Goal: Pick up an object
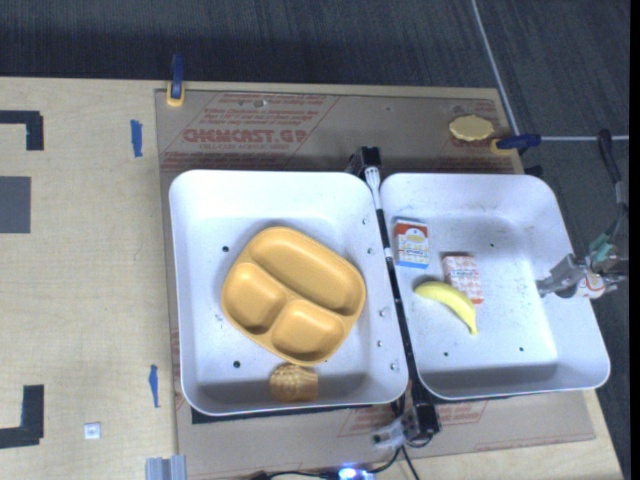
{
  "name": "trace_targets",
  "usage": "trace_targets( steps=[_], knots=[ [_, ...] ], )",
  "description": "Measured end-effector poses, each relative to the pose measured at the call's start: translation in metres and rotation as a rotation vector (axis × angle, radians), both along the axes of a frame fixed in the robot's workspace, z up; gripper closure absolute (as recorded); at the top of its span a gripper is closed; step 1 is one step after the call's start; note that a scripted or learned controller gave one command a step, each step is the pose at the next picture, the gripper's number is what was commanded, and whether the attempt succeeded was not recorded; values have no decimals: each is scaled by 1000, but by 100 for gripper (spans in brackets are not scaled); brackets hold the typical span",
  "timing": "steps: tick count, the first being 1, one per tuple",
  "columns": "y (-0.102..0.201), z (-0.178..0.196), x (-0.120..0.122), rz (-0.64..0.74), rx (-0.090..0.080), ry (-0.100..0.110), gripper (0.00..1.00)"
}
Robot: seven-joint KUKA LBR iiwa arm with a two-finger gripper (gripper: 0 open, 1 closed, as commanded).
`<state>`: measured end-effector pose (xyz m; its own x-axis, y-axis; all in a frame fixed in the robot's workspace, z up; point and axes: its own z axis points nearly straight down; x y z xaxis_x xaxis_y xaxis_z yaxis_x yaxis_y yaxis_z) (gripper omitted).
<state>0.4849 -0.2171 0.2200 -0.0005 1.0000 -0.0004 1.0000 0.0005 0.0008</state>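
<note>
Objects in the right bin (560, 368), a banana (447, 304), a small carton (411, 243) and a red-and-white packet (463, 275), lay well left of the gripper (572, 280) at the bin's right wall. Small and blurred, the gripper's opening could not be judged; nothing was visibly held.

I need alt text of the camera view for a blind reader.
Two white bins seen from above: the left bin holds a yellow divided tray and a small brown object; the right bin holds a banana and two small cartons.
</note>
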Motion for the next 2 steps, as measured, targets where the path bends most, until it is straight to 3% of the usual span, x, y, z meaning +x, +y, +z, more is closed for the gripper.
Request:
trace_targets(
  steps=[1, 2],
  knots=[
    [-1, -124, -3, 7, 10, -1, 0],
    [0, -114, -2, 7, 11, -3, 100]
  ],
)
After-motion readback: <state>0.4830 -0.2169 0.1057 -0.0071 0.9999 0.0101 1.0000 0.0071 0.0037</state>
